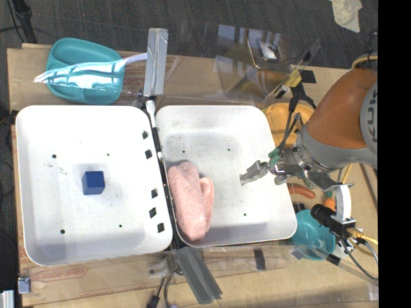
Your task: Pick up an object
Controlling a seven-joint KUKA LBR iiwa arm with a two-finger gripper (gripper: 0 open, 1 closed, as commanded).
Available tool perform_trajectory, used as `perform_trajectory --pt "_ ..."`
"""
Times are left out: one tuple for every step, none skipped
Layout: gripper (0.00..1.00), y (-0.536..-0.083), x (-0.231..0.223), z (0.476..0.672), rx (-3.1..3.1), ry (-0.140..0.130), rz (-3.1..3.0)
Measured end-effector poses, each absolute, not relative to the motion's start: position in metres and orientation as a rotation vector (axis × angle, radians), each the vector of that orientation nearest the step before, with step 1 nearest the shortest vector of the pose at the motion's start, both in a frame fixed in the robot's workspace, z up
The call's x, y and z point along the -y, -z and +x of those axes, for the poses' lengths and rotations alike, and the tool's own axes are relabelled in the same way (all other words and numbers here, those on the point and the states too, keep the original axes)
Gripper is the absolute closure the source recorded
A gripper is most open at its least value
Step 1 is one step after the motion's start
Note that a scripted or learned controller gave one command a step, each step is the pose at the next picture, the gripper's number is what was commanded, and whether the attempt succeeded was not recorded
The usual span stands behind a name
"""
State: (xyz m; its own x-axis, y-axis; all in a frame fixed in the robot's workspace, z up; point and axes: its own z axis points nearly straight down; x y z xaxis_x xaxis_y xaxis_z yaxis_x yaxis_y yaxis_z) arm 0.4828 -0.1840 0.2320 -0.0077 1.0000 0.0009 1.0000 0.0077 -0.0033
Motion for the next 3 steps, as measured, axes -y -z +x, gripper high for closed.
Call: perform_trajectory --pt "0.0 -0.092 0.124 0.549 2.422 0.0 -2.003" --pt "0.0 -0.092 0.1 0.502 2.346 0.0 -2.091" --pt "1.0 -0.102 0.1 0.503 2.353 0.0 -2.085"
